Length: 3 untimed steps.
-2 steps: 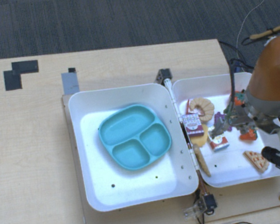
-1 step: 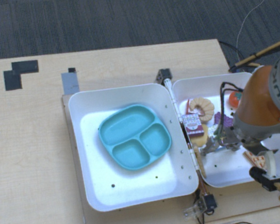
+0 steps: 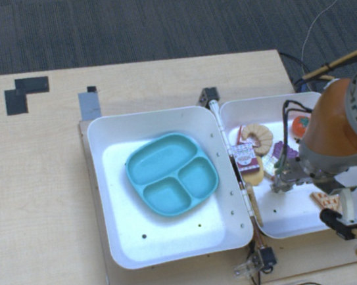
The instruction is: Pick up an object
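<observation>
- Overhead slanted view of a light wooden table (image 3: 33, 193) carrying two shallow white bins side by side, with dark grey carpet (image 3: 146, 17) beyond its far edge.
- Left bin (image 3: 124, 246) holds a turquoise divided plate (image 3: 172, 173) with three compartments, lying flat and turned at an angle, near the bin's middle.
- Right bin (image 3: 296, 220) holds a cluster of small objects in its far left part, close to the wall it shares with the left bin.
- Among them: a tan ring-shaped piece like a toy bagel (image 3: 257, 136) at the far side, a small maroon carton (image 3: 244, 156) touching it on the near side, and a yellowish block (image 3: 253, 176) just below the carton.
- A purple piece (image 3: 281, 151) lies just right of the carton, and a red-orange object (image 3: 300, 126) sits farther right, partly hidden by the arm.
- A small orange and white item (image 3: 325, 201) lies toward the near right of the same bin.
- Robot arm (image 3: 342, 127), grey with a broad orange band, reaches in from the right and covers much of the right bin.
- The jaws (image 3: 281, 181) hang low over the right bin, just right of the yellowish block and below the purple piece.
- Cannot tell how far the jaws are open, or whether anything is held between them.
- Black tape marks (image 3: 25, 93) sit on the table at far left.
</observation>
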### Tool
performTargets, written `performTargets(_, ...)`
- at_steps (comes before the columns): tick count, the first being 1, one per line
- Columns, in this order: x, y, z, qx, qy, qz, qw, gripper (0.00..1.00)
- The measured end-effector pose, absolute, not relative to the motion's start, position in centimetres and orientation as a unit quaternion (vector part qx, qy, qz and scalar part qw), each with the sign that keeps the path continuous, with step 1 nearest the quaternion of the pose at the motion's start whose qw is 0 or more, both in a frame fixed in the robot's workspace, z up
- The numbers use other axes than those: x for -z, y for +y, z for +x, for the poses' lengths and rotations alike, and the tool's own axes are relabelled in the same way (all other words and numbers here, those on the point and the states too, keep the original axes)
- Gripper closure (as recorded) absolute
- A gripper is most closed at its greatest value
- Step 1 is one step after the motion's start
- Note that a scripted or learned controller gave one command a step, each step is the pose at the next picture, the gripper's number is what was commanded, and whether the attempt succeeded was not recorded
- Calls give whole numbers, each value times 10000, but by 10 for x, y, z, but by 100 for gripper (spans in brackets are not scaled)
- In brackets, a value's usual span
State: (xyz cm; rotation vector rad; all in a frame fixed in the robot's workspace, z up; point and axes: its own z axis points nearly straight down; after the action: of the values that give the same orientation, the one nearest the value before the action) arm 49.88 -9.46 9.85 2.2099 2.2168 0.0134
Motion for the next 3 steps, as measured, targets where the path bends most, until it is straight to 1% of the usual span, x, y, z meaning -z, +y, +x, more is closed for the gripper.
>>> performTargets(1, -185, -45, 550, -22, 7094, 7048, 15, 100)
performTargets(2, -185, -46, 549, -9, 7093, 7049, 8, 0)
performTargets(3, -112, -100, 571, -30, 7085, 7057, 30, 0)
